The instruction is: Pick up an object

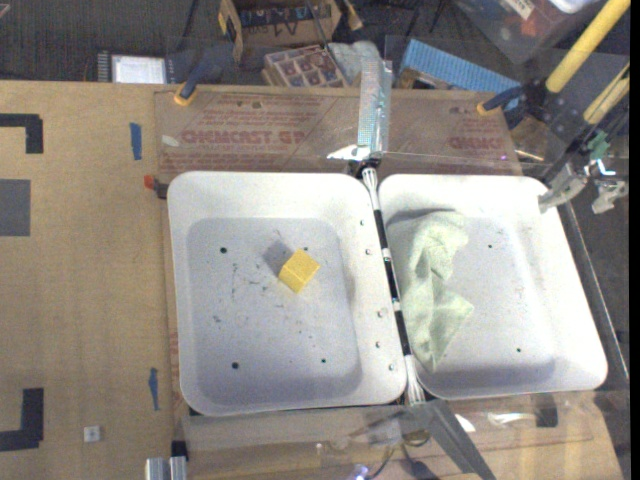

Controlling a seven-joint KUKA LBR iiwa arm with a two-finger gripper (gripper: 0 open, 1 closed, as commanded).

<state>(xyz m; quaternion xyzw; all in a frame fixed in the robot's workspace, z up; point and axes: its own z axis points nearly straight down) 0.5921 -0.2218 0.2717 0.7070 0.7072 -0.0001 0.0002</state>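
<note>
I log one yellow block (299,270), small and cube-like, lying tilted on the floor of the left bin (200,218), a little up from that bin's centre, apart from every wall. Right of the block, across the seam where the bins meet, I log the right bin (540,358) with a pale green cloth (436,283) crumpled along its left side. Far right of the block, past the right bin's upper corner, I see the gripper (585,183), blurred; jaw state: I cannot tell.
</note>
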